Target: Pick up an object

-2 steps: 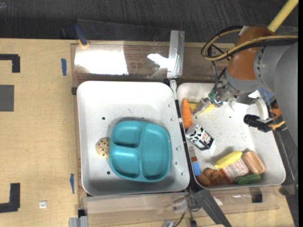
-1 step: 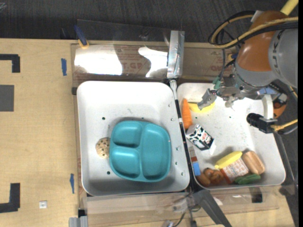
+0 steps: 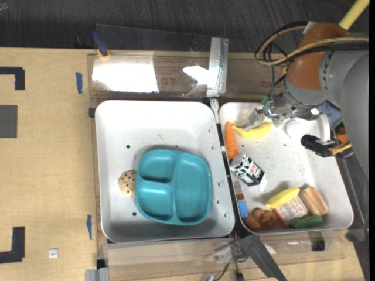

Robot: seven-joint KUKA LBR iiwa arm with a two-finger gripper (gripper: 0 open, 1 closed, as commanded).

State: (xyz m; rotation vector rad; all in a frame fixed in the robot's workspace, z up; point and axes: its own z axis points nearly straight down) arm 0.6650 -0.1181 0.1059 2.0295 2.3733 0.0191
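Yellow banana (image 3: 256, 132) lies directly beneath your end effector (image 3: 265, 113) in the right bin (image 3: 328, 180), long axis crosswise; finger spread cannot be judged.

teal divided plate (image 3: 174, 185), possibly a cookie (image 3: 126, 182)

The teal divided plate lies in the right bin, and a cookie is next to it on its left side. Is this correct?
Not quite. The camera view shows the teal divided plate in the left bin, not the right one. The cookie does sit against its left side.
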